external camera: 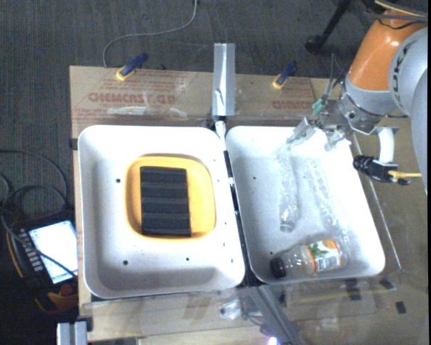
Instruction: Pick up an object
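Note:
A clear plastic bottle (317, 258) with a black cap and an orange-green label lies on its side along the front wall of the right bin (251, 192). A yellow pad with a black ribbed top (169, 197) lies flat in the middle of the left bin (100, 192). My gripper (310, 225) reaches down into the right bin from the back right. Its two long translucent fingers (286, 189) are spread apart, open, with nothing between them. The fingertips hang just behind the bottle; whether they touch it I cannot tell.
The arm's orange band (377, 52) and grey wrist sit above the right bin's back right corner. A metal divider post (223, 81) stands behind the gap between the bins. A tablet and cables (47, 254) lie on the floor at the left.

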`<state>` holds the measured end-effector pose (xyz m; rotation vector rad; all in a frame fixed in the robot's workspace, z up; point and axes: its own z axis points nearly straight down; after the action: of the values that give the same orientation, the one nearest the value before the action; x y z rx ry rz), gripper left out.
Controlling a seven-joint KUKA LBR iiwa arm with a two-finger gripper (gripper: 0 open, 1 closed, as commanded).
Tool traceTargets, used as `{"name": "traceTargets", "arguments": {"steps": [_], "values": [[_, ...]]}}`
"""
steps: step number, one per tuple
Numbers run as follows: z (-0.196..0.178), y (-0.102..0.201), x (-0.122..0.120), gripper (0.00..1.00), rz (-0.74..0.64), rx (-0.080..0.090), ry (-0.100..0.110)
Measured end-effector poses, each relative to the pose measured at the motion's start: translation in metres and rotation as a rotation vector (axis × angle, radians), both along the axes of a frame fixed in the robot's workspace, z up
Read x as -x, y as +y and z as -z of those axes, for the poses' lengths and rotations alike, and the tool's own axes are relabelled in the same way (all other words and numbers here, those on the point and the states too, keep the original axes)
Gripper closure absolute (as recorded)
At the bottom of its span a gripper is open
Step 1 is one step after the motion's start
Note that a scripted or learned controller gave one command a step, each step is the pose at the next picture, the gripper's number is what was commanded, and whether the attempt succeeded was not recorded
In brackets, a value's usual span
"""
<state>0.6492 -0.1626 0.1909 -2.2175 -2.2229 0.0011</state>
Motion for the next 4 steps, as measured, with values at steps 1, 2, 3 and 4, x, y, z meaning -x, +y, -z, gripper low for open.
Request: {"name": "traceTargets", "arguments": {"steps": [1, 2, 3, 4], "values": [[0.024, -0.004, 0.077, 0.0, -0.025, 0.001, 0.001], [0.1, 0.027, 0.128, 0.0, -0.106, 0.004, -0.015], [0.083, -0.016, 0.104, 0.0, -0.05, -0.017, 0.001], [0.1, -0.042, 0.042, 0.0, -0.04, -0.002, -0.016]]}}
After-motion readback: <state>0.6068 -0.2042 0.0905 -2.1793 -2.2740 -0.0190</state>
